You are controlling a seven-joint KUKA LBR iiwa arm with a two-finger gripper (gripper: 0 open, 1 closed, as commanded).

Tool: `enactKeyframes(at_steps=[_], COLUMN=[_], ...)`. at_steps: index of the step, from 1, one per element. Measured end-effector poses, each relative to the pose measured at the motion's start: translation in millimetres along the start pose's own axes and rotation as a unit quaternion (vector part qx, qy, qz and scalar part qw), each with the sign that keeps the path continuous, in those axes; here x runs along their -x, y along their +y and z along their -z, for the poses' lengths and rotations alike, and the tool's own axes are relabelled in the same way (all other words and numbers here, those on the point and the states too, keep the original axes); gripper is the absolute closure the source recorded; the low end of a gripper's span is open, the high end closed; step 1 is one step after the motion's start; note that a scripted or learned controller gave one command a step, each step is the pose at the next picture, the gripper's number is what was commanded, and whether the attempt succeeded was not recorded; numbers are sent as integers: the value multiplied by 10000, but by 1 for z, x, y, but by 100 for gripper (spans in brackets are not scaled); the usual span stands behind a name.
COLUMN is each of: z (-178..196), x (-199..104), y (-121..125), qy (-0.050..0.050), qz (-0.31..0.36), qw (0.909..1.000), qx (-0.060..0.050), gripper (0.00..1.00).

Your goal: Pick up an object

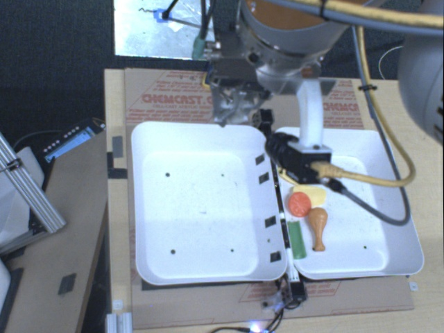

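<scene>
The gripper (239, 113) hangs over the far right corner of the left bin (149, 186); whether it is parted or closed cannot be told. In the right bin (388, 248), near its left wall, lie a flat green stick (297, 239), a round orange-red ball (300, 203) touching a pale yellow piece (317, 195), and a tan drumstick-shaped toy (318, 226).

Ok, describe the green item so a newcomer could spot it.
Look in the white bin on the view's right. Against its left wall, nearer the camera than the red ball and beside the tan drumstick, lies the green stick. It alone is green and straight-sided.
</scene>
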State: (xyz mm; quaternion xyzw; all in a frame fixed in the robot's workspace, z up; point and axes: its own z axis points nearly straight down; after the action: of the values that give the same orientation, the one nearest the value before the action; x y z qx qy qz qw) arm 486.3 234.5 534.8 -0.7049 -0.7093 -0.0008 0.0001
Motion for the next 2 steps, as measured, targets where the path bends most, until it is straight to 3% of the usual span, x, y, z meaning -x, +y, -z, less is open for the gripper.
enactKeyframes(at_steps=[1,2], z=[-167,11], x=[1,0], y=[-1,0], qy=[-40,44], qz=[-26,-7], qw=[10000,9999], qx=[-71,91], gripper=[100,100])
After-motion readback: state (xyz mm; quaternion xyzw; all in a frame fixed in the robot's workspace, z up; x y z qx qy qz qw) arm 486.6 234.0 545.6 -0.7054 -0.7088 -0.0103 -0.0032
